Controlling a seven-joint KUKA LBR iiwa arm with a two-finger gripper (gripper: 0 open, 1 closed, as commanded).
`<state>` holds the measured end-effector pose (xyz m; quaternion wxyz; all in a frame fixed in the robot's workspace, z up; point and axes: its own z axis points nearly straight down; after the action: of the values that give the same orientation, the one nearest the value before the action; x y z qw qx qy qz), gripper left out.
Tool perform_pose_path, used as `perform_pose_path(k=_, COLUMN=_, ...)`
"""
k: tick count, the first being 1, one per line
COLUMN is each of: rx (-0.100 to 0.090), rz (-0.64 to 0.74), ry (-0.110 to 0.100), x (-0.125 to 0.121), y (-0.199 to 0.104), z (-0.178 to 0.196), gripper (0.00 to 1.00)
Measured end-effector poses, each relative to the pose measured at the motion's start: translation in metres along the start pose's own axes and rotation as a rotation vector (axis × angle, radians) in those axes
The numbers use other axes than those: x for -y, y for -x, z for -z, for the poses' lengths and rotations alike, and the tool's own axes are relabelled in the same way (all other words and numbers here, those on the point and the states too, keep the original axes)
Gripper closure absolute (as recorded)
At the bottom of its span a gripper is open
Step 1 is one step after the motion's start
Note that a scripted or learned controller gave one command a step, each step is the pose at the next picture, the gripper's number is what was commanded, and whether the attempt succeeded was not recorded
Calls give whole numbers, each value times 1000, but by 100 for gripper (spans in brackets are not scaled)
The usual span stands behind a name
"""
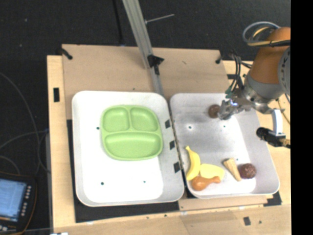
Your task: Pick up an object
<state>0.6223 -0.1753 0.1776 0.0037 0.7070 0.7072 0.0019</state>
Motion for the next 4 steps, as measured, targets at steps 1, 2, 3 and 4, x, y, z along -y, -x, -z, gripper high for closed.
perform_pose_path(k=1, rx=0, rz=3, ry=0, x=3, y=-7, z=58, gripper=100)
perform_pose_path(k=2, rx=-1, rz=4, ry=-3, x=2, y=-5, z=81, gripper=100)
perform_pose_path(k=3, rx=-2, rz=5, ry=-7, x=6, y=-47, z=76, gripper=100)
perform_pose_path(k=4, rx=-3, rz=5, ry=-7, x=5, y=-90, z=71, gripper=100)
